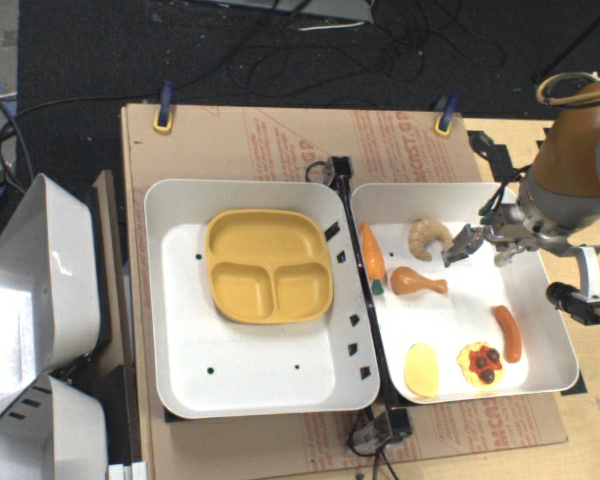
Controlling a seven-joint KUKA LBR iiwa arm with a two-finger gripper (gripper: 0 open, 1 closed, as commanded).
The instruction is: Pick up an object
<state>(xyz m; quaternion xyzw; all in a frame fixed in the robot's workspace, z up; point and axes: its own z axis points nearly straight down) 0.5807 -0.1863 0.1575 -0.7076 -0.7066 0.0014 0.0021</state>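
Observation:
The right bin holds several toy foods. An orange carrot lies along its left wall. A beige croissant sits near the back, with a tan drumstick just in front of it. A red sausage, a small pizza with red toppings and a pale yellow oval piece lie toward the front. My gripper hangs over the bin's back right part, just right of the croissant. It is open, its fingers spread, with nothing between them.
The left bin carries a yellow three-compartment plate. The arm's orange band and grey wrist come in over the right bin's back right corner. Grey containers stand left of the bench, and cables lie behind it.

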